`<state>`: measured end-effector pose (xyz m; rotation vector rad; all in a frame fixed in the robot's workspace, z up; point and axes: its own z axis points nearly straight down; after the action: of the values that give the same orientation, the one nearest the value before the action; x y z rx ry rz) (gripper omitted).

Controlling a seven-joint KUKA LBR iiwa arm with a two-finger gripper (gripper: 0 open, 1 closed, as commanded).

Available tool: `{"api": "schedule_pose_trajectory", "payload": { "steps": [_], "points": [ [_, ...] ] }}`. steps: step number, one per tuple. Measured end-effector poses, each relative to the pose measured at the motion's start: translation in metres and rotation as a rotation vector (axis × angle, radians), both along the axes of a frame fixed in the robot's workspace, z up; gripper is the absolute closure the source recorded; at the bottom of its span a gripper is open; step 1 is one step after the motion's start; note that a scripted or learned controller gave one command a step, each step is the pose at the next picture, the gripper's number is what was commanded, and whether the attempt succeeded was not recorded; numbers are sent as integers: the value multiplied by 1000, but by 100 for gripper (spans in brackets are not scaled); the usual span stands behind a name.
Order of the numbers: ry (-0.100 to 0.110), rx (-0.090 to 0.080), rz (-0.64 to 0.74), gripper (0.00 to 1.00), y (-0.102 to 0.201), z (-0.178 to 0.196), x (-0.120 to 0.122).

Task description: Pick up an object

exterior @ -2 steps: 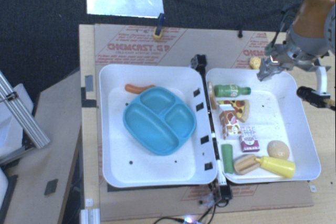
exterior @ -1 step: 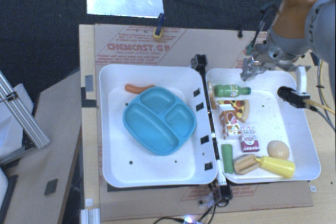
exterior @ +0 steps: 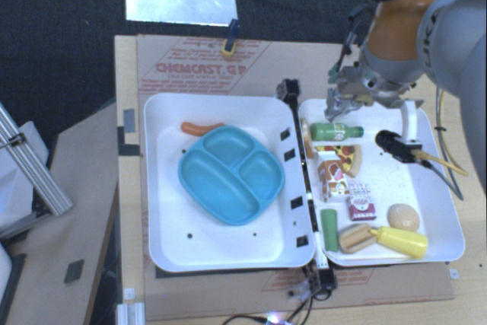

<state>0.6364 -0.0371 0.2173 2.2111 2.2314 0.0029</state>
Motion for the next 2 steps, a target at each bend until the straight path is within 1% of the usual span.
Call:
{"api": "schedule_pose_trajectory", "payload": {
  "steps": [1, 2],
  "points": [
    [0, 0, -3, 100, 14, 5, 0],
    [1, -1, -3, 100, 18, 2, -3]
  ]
}}
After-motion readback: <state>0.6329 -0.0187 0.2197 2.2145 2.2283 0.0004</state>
